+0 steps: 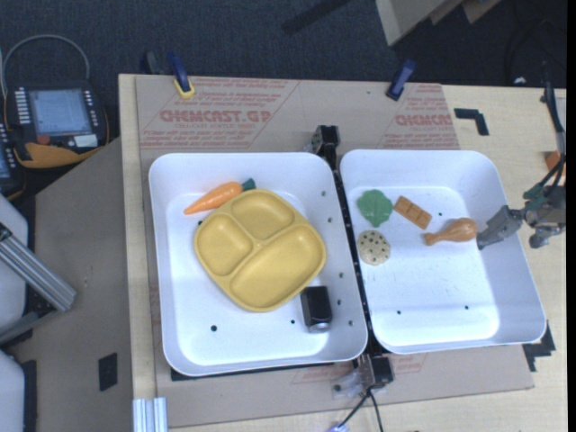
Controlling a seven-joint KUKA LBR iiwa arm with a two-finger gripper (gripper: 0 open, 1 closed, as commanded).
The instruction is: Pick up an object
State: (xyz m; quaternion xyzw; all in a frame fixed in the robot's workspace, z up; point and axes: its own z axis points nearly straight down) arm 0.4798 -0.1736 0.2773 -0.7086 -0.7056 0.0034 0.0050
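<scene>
Hand [497, 228] at right bin rim, drumstick [450, 232] just beside

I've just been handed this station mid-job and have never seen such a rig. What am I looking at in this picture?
One fixed camera looks down at a slant on a bench with two shallow white bins. The left bin holds a yellow divided plate, a toy carrot touching its upper edge, and a small black block. The right bin holds a green leafy piece, an orange cracker, a speckled cookie and a toy drumstick. The gripper enters from the right, close beside the drumstick. I cannot tell whether it grips anything.
</scene>
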